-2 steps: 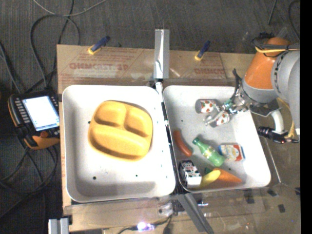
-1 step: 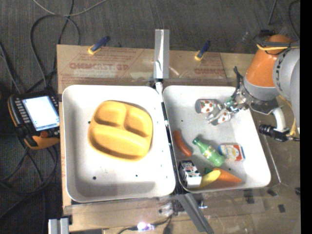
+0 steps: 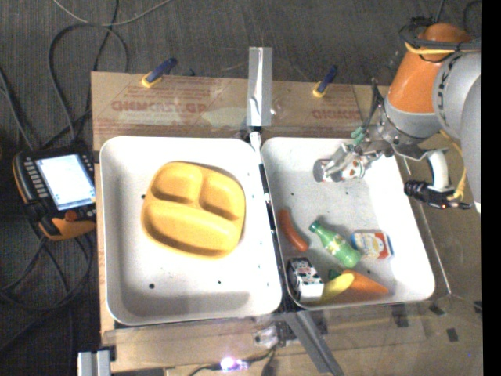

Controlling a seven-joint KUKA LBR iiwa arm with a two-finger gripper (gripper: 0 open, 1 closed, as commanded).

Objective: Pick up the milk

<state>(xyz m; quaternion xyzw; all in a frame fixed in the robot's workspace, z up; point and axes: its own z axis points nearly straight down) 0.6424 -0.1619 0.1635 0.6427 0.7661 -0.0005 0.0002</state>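
The milk [image 3: 373,244] is a small white carton with blue and orange print, lying flat in the right bin [image 3: 411,284], toward its near right side. My gripper [image 3: 338,168] hangs over the far part of the same bin, up and to the left of the carton and well apart from it. Nothing shows in it. The grey arm with its orange band [image 3: 419,77] reaches in from the upper right.
A green bottle [image 3: 334,244] lies just left of the milk, with a brown sausage [image 3: 293,231] further left. A carrot [image 3: 365,286], a yellow piece [image 3: 337,287] and a black-and-white box [image 3: 304,278] sit along the near wall. The left bin [image 3: 125,288] holds a yellow divided tray [image 3: 196,207].
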